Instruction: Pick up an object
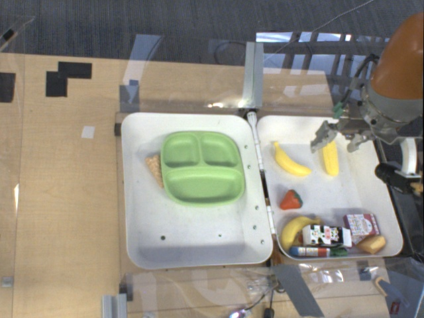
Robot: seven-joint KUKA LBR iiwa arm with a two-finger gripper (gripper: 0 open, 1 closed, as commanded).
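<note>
My gripper [338, 138] hangs over the back of the right bin [377, 197], its fingers spread open and nothing between them. Just in front of it lies a short yellow banana [330, 159], close under the fingertips. A second, curved banana [291, 161] lies to its left. A red strawberry [290, 199] sits mid-bin. Along the front wall are a yellow fruit [296, 229], a small black-and-white carton [326, 234], a marker [317, 250], a maroon box [361, 224] and a brown roll [373, 244].
The left bin [199, 244] holds a green divided plate [201, 167] with a tan waffle piece [154, 170] tucked at its left edge. A metal divider [260, 177] separates the two bins. The arm's orange band [401, 52] fills the upper right.
</note>
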